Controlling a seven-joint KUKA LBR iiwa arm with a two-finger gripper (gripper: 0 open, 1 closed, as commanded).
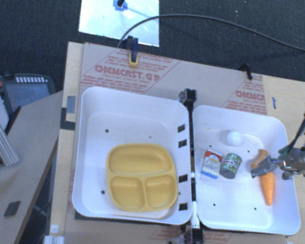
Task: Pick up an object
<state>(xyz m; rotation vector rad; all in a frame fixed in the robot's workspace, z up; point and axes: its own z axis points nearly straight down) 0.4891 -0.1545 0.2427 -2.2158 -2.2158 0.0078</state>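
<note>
The right bin [240, 214] holds a white ball [233, 138], a small red and white box [211, 163] and a green can [230, 164] standing side by side. Further right lie an orange carrot [267, 188] and an orange-brown piece [260, 156]. My gripper [263, 167] reaches in from the right and sits low, between the orange-brown piece and the carrot's upper end, very close to both. I cannot see anything clearly held in it.
The left bin [97, 117] holds a yellow divided plate [141, 176]. A black divider strip [187, 162] runs between the two bins. The can and box stand just left of the gripper. The right bin's wall [292, 182] lies under the arm.
</note>
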